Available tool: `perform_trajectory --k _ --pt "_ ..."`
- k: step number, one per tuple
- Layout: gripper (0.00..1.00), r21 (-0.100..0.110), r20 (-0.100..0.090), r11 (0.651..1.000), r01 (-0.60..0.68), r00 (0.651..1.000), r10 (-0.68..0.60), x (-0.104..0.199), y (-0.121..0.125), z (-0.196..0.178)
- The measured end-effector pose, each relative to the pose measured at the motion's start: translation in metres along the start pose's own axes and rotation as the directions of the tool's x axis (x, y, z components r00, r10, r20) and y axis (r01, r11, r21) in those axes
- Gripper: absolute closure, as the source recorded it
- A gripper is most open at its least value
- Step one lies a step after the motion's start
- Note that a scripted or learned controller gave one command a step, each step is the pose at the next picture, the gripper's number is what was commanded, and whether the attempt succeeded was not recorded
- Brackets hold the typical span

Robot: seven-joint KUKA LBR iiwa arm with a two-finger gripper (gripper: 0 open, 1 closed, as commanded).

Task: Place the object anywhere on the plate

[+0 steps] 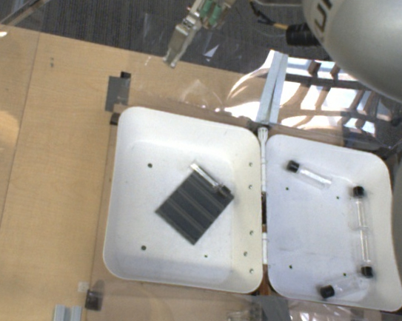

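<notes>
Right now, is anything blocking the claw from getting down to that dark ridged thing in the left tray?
Nothing visible. The gripper hangs above the bench beyond the left bin, and the dark ridged object lies alone and uncovered on the bin's floor.

Bright, even light falls from above. The two white bins (172, 256) glare almost to pure white, with soft grey shading along their inner walls. Strong reflections streak the clear sheet (300, 96) at the far edge of the tabletop (35, 169). The arm (377, 33), close to the lens, looks large and soft. The picture is slightly grainy overall.
</notes>
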State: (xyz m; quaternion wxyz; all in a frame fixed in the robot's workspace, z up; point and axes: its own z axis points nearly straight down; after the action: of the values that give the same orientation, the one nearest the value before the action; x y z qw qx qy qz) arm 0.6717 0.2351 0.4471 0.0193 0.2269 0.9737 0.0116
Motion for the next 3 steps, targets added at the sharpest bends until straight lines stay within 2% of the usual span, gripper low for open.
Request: perform_trajectory --k 1,2,3 --pt "1.0 -0.007 0.008 1.0 0.002 1.0 -0.002 -0.001 0.002 -0.012" --pt "0.0 -0.007 0.008 1.0 0.003 1.0 -0.003 -0.001 0.002 -0.012" --pt "1.0 -0.015 0.016 1.0 0.005 1.0 -0.005 -0.002 0.003 -0.025"
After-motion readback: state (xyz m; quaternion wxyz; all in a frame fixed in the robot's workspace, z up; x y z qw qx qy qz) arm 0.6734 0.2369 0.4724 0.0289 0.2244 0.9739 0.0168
